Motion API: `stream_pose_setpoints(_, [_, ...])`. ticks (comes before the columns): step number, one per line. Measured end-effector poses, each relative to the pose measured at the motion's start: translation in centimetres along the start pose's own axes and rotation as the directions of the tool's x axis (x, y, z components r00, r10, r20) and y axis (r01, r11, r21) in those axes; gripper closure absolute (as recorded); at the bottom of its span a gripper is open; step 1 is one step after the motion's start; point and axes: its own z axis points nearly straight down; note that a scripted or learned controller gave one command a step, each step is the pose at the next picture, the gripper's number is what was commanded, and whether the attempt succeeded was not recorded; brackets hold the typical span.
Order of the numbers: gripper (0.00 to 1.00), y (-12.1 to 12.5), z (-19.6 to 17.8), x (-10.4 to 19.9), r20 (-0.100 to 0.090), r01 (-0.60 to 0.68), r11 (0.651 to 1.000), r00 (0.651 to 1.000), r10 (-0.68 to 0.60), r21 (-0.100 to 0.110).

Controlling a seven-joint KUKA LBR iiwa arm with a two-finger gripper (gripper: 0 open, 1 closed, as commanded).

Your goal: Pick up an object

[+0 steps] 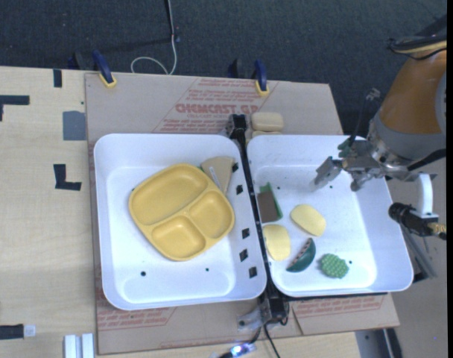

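My gripper (343, 177) hangs over the upper right part of the right bin (360, 274), fingers spread open with nothing between them. Below it in that bin lie a pale yellow oval piece (308, 219), a second yellow piece (276, 242), a green and red watermelon slice (303, 256), a green knobbly round object (333, 265) and a grey-green block (268, 203) by the divider. In the left bin (115, 274) sit a yellow divided plate (182, 210) and a beige wedge (220, 171).
A beige block (267, 121) lies on the cardboard behind the bins. Blue clamps (102, 68) hold the cardboard at the far edge. A black divider strip (244, 200) runs between the bins. The arm's orange band (413, 88) looms at the right.
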Motion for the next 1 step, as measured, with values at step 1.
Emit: stream_pose_setpoints(1, [0.0,-3.02,12.92,0.89,0.002,-0.001,1.0,1.0,0.001,-0.006])
